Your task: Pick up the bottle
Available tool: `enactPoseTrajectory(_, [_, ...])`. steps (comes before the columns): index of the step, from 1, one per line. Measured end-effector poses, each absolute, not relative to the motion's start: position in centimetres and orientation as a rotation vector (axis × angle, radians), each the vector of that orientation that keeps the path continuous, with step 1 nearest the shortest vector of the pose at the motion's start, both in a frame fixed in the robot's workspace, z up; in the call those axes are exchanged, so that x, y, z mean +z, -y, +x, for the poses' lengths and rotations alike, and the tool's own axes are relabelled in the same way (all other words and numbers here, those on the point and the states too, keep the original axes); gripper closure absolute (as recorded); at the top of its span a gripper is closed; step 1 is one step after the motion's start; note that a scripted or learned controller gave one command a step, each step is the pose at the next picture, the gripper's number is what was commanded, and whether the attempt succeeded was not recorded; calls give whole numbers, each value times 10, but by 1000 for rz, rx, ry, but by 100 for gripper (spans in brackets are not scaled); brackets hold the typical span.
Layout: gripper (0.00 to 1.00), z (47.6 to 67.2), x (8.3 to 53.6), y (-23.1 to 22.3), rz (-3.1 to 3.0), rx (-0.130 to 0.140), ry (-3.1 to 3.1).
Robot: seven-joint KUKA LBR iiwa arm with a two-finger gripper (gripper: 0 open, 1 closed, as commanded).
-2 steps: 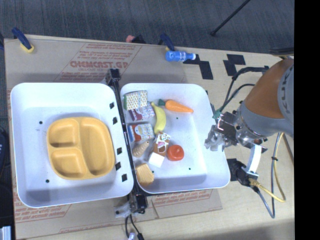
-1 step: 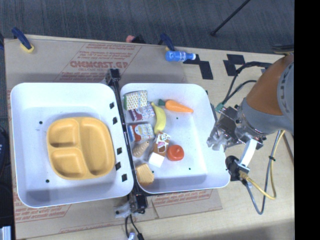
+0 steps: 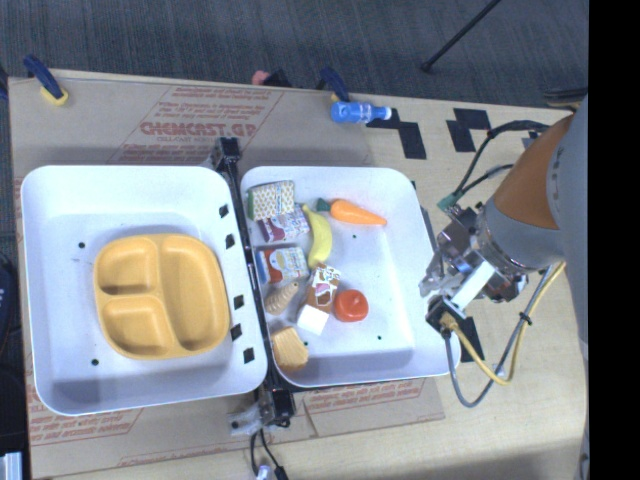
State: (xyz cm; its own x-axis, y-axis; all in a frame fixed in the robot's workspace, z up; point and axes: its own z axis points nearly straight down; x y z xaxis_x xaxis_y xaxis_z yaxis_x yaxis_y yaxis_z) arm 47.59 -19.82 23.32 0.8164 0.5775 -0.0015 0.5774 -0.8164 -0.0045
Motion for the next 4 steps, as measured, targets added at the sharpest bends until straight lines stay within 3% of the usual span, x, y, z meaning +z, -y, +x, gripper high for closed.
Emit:
enactPoseTrajectory(2, [100,476,245,211,-3122,5,327])
enactPoseTrajectory(4, [100,476,225,210,-3118,8,325])
